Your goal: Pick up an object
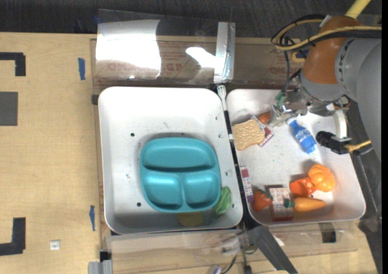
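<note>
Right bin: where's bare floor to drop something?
Right bin: bare floor mid-bin, between cracker, blue bottle and the front cluster around the orange toy. Crowded along the front wall and near the claw.

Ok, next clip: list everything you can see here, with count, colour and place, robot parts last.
bins: two, white, side by side on the bench
divided tray: one, teal, in the left bin
green item: one, at the tray's lower right corner, partly hidden
cracker: one, tan, upper left of the right bin
small bottle: one, blue, upper right of the right bin
pumpkin-like toy: one, orange, lower right of the right bin
carrot-like toy: one, orange, near the right bin's front wall
small box: one, reddish and white, beside the carrot-like toy
arm: one, grey with an orange band, entering from the right
claw: one, above the right bin's upper part, near the cracker
</note>
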Motion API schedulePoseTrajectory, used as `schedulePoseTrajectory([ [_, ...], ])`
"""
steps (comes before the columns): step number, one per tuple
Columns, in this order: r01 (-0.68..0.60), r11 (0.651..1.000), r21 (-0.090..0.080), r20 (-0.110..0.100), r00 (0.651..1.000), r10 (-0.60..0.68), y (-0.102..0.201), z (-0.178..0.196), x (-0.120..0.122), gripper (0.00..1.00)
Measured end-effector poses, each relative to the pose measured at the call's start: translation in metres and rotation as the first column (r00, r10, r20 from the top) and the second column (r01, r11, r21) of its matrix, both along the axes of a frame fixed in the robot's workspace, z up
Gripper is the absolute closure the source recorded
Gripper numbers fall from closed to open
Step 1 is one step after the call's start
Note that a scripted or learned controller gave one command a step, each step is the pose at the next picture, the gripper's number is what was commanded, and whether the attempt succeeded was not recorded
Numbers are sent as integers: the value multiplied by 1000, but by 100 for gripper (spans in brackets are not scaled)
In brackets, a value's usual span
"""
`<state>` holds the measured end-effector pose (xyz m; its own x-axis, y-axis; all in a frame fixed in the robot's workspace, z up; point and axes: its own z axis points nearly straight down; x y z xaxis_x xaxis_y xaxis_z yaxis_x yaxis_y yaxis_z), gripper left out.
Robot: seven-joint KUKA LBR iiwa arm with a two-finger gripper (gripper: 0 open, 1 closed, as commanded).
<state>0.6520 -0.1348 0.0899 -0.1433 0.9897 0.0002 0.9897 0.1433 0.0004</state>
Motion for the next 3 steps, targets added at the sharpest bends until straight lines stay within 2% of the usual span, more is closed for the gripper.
schedulePoseTrajectory([
  [1,0,1000,0,-2,1000,0,0,0,-1,0],
  [2,-3,1000,-2,3,1000,3,1,11,1,100],
  [3,-3,1000,-2,2,1000,3,1,11,1,0],
])
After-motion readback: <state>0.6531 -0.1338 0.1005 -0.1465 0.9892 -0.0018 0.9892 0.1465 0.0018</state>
